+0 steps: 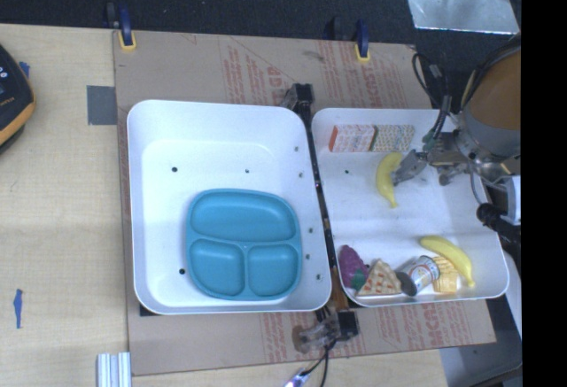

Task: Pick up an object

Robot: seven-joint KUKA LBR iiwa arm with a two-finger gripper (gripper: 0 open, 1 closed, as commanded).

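Orange-and-white box [371,138], print unreadable.

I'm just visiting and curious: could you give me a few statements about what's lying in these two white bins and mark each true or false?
1. The blue divided plate lies in the left bin. True.
2. There are two bananas in the right bin. True: one banana by the gripper, another banana near the front.
3. The can stands on the blue plate. False: it lies in the right bin, by the front banana.
4. The small box is at the right bin's front edge. False: it is at the back edge.
5. The pizza slice lies in the left bin. False: right bin.
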